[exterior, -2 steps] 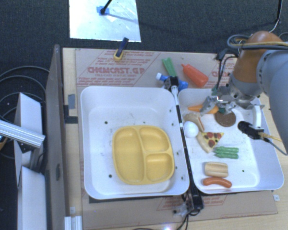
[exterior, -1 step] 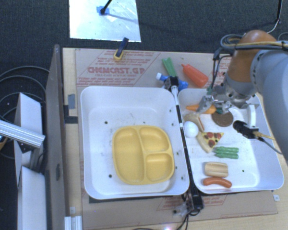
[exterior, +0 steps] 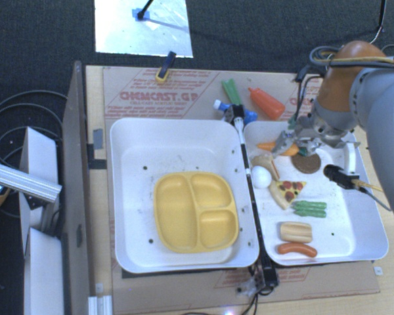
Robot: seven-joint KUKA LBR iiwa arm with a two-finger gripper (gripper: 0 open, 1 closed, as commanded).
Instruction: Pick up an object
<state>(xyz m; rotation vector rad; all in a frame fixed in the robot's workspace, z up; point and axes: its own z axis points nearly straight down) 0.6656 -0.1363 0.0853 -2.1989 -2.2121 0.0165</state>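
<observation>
Right bin point(exterior: 364, 238): the floor is bare along the right wall and in the near right corner. The contents crowd towards the left wall and the rim shared with the left bin point(exterior: 128, 176). In the left bin, open floor runs along the far end and the left side.

The tool point(exterior: 297, 142) sits low over the far end of the right bin. An orange carrot-like piece point(exterior: 274, 147) is just at its left and a brown disc point(exterior: 307, 163) just at its near side. Whether the tool is apart or together cannot be told, and nothing can be confirmed as held.

Count, right bin, eight items:
- one orange piece and one brown disc
- one beige piece point(exterior: 264, 165), kind unclear
- one white egg point(exterior: 261, 176)
- one pizza slice point(exterior: 289, 192)
- one bundle of green beans point(exterior: 310, 208)
- one bun point(exterior: 295, 231)
- one sausage point(exterior: 297, 249)

Count, left bin: one yellow tray point(exterior: 196, 210) with three compartments, lying flat.

On the counter point(exterior: 184, 87), beyond the bins: one green piece point(exterior: 232, 92), one red-orange bottle-shaped piece point(exterior: 266, 104) and a blue piece point(exterior: 249, 117) at the rim.

Finish: the bins are smooth white with rounded corners, and dark specks mark the left bin's floor. The foods look like moulded toy plastic. The egg is glossy, the disc flat and matt, and the sausage and bun are rounded and oblong
</observation>
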